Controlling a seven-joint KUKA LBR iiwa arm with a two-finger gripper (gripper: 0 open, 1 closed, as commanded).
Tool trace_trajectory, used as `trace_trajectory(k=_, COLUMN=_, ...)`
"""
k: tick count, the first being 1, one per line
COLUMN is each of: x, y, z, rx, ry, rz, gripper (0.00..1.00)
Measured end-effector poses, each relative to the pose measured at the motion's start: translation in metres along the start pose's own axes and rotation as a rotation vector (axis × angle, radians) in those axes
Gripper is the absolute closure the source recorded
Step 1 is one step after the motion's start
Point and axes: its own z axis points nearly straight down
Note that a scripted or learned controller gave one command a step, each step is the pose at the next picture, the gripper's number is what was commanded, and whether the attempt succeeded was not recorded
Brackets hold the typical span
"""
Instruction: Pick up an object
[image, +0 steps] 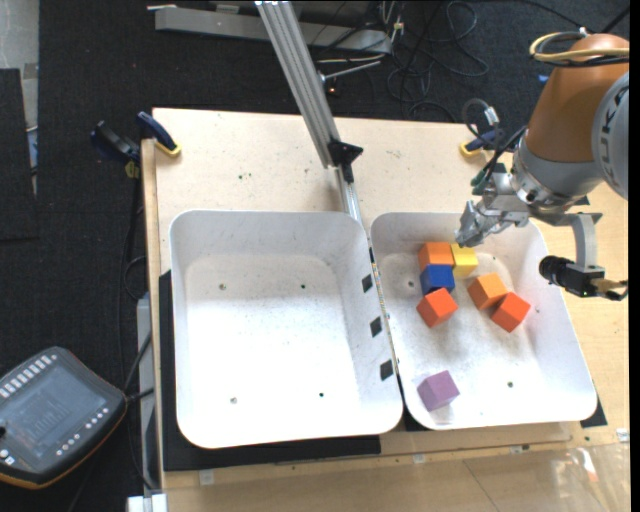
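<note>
The right bin (560, 385) holds several small blocks. An orange block (436, 254) and a yellow block (465, 261) lie side by side near the bin's back. A blue block (438, 278) sits just in front of them, with an orange-red block (436, 307) below it. Two more orange blocks (488, 290) (510, 312) lie to the right. A purple block (438, 390) rests alone near the front edge. My gripper (468, 237) hangs just above the yellow block's back edge, pointing down and left, with nothing seen between its fingers.
The left bin (200, 300) stands beside the right one. A slanted metal rail (305, 85) runs from the back down to the seam between the bins. Clamps (158, 132) grip the bench's back corners. A teach pendant (50, 415) lies at the front left.
</note>
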Motion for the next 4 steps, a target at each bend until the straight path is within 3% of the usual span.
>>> trace_trajectory(k=1, x=0.0, y=0.002, z=-0.046, rx=-0.001, ry=0.0, rz=-0.001, gripper=1.0)
trace_trajectory(k=2, x=0.059, y=0.015, z=-0.047, rx=0.003, ry=0.003, rz=-0.007, gripper=1.0)
trace_trajectory(k=4, x=0.164, y=0.035, z=-0.013, rx=0.005, ry=0.003, rz=-0.006, gripper=1.0)
